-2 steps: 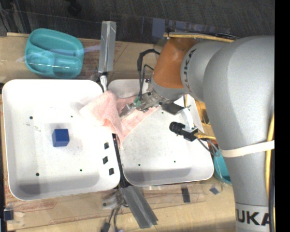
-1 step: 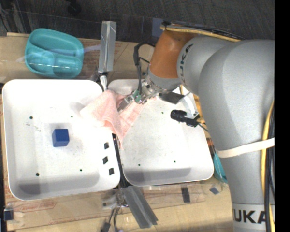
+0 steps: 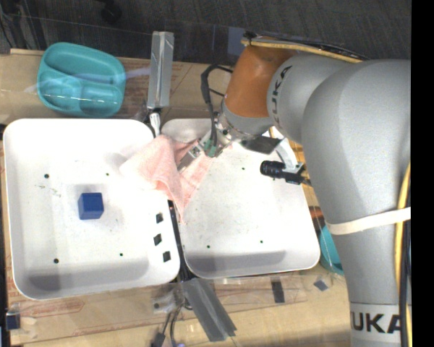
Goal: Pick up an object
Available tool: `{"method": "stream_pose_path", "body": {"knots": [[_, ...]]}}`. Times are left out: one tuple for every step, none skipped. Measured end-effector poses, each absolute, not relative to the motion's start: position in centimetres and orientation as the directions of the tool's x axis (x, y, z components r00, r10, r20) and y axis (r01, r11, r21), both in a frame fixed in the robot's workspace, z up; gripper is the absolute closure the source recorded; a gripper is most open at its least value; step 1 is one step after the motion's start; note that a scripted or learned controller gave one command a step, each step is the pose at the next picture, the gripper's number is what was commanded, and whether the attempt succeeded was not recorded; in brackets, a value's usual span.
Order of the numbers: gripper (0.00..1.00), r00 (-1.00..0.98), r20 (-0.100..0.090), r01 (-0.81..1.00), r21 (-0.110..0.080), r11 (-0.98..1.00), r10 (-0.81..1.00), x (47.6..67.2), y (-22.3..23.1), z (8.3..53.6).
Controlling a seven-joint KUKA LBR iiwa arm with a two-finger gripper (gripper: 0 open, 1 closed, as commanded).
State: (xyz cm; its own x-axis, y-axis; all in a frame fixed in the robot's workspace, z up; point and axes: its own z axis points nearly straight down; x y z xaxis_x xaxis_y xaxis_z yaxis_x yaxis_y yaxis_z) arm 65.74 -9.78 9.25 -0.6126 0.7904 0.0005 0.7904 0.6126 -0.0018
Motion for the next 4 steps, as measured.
{"method": "stream_pose_path", "body": {"knots": [[1.00, -0.615, 0.000, 0.788, -0.002, 0.615, 0.788, 65.8, -9.7, 10.3], [1.00, -0.438, 0.000, 0.899, -0.002, 0.438, 0.899, 65.2, -4.2, 19.2], [1.00, -0.497, -0.001, 0.868, 0.000, 0.497, 0.868, 65.3, -8.6, 19.2], [1.00, -0.764, 0.002, 0.645, -0.003, 0.764, 0.645, 65.7, -5.2, 19.1]]}}
